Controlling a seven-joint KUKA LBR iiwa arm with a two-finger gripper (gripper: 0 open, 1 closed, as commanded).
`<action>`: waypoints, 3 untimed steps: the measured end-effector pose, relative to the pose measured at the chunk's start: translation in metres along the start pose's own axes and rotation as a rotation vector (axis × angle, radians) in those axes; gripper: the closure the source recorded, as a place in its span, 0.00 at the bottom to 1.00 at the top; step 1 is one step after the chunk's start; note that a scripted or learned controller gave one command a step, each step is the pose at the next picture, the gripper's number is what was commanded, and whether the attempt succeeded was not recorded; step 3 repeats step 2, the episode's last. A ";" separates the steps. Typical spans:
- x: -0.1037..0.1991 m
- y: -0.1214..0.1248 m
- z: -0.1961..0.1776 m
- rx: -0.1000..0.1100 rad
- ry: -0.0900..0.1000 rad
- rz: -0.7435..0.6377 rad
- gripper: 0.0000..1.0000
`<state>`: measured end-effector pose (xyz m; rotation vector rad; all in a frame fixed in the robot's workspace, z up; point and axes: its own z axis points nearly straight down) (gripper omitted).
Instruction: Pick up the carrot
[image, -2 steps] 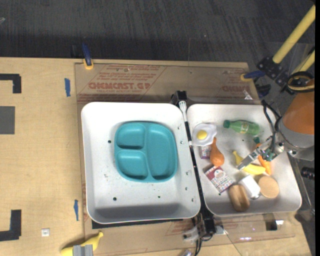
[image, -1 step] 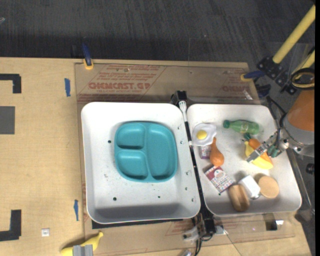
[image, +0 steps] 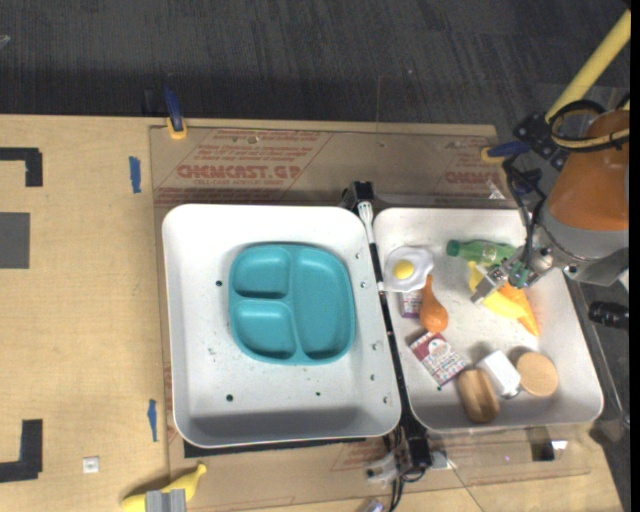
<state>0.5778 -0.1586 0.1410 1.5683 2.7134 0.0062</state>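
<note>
The left bin (image: 190, 300) is taken up by a teal tray (image: 293, 302), so little is risked there; the divider (image: 378, 290) between the bins is the first edge to be minded, since the carrot (image: 433, 308) lies in the right bin (image: 590, 390) only a little right of it, touching a fried-egg toy (image: 405, 268) on its far side and near a small packet (image: 434, 358) on its near side; a descent made slightly left could be stopped by the divider or could close on the egg instead; a tapered, slanted carrot could also be squeezed out of a poorly centred grip; the gripper (image: 502, 275) hangs right of the carrot, over a green bottle (image: 480, 249) and a yellow piece (image: 513, 303), and whether it is released or clenched cannot be told; these could be dragged along by a low sideways move; open floor is left only near the right wall, beyond a brown roll (image: 478, 393) and a wooden disc (image: 538, 373).
</note>
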 end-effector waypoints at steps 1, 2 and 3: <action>-0.007 -0.054 0.049 0.001 0.000 -0.549 1.00; 0.047 -0.019 -0.027 -0.005 -0.004 -0.495 1.00; 0.047 -0.019 -0.027 -0.005 -0.004 -0.495 1.00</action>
